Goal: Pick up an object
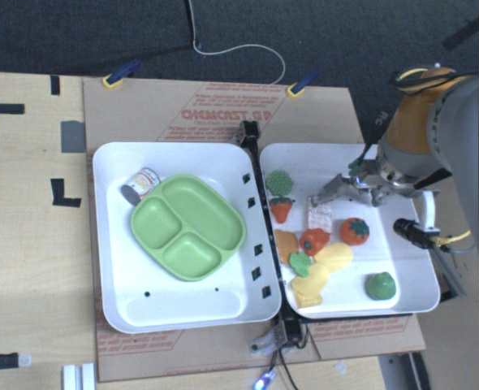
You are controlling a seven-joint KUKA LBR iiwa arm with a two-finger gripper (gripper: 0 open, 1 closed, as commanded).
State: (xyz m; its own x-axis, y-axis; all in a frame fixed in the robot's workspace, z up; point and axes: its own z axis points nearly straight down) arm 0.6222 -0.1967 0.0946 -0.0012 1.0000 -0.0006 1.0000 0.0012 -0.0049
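Note:
The right bin point(402, 299) holds several toy foods. Among them are a carrot with a green top point(280, 197), a pale pink packet point(319, 216), a red tomato point(355, 231), a small red pepper point(314, 240), yellow pieces point(321, 270) and a green lump point(380, 285). My gripper point(327, 192) reaches in from the right, low over the upper middle of this bin. Its tip is just above the pink packet and right of the carrot. Nothing shows in its grasp.
In the left bin point(118, 299) lie a green divided plate point(188, 227) and a small can point(140, 184) at its upper left. A black divider point(260, 218) separates the bins. Cardboard lies under both, and a white cable point(223, 51) runs along the back.

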